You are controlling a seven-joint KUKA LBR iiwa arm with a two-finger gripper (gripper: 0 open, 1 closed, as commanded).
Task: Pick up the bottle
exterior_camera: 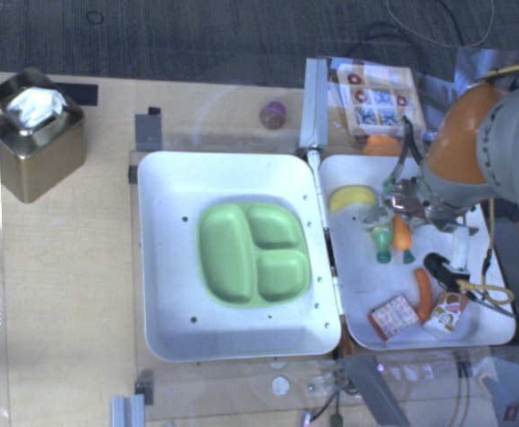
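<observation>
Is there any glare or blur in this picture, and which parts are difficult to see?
In the camera view, soft glare lies on the left bin around the green tray; the arm shades the right bin, and the small green bottle beside the gripper looks blurred.

A light green, three-compartment plastic tray (252, 253) lies in the middle of the left shallow white bin (166, 212). In the right white bin (357, 314), a small red patterned box (393, 317) sits near the front wall, an orange sausage-shaped toy (423, 294) just beside it. A brass-coloured tissue box (33, 139) stands on the wooden bench (54, 283) at far left.
</observation>
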